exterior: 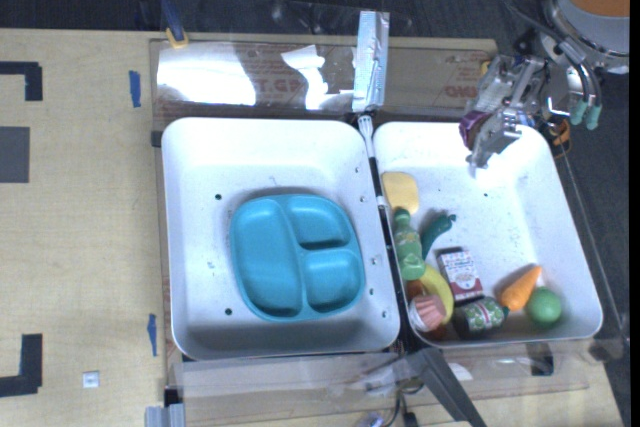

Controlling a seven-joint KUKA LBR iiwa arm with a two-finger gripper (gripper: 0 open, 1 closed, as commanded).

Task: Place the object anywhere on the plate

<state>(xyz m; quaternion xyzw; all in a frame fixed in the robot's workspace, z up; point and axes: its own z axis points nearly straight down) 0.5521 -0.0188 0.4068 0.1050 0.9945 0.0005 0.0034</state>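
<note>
A blue divided plate [297, 255] lies in the middle of the left bin [190, 215]. My gripper [484, 143] hangs over the far edge of the right bin [570, 215], well to the right of the plate and beyond it. A small dark purple object [471, 128] sits between the fingers at their left side, lifted off the bin floor. The gripper looks shut on it. Nothing lies on the plate.
The right bin's near half holds several toys: a yellow piece [400, 187], a green bottle [408, 250], a dark green pepper [436, 229], a red-and-white carton [460, 273], a carrot [520, 287], a green ball [545, 307]. A raised divider [372, 175] separates the bins.
</note>
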